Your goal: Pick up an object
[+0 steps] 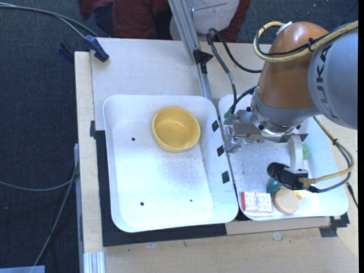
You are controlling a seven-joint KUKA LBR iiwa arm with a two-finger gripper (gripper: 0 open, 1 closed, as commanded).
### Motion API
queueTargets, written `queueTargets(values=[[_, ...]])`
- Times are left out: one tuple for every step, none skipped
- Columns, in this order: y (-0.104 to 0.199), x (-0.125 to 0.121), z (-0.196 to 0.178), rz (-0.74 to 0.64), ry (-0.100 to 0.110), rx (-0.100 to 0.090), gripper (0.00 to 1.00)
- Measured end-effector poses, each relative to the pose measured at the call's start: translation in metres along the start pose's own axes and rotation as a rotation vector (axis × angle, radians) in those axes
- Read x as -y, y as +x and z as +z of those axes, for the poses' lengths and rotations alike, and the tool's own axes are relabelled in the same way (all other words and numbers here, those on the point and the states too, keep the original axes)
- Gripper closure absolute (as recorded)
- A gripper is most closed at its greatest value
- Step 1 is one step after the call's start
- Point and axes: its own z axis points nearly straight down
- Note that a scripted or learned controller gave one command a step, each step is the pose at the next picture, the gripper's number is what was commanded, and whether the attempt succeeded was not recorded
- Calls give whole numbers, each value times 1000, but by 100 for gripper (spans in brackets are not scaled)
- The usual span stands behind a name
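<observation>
A yellow bowl [176,128] sits upright in the back part of the left bin [128,209]. In the right bin [330,206], a small red-and-white box [257,202] and a tan round object [286,201] lie side by side at the front edge. A bit of a teal thing [273,185] peeks out just behind them, and a green thing [306,151] shows at the right, partly hidden by the arm. My gripper [232,141] hangs low over the left side of the right bin, close to the wall between the bins, with nothing seen in it.
The grey and orange arm covers most of the back of the right bin. A slanted metal post [190,41] rises behind the bins. A blue clamp [96,47] lies at the bench's back left corner.
</observation>
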Motion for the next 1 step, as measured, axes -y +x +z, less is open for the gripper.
queueTargets(values=[[61, 1, -2, -2, -9, 2, 100]])
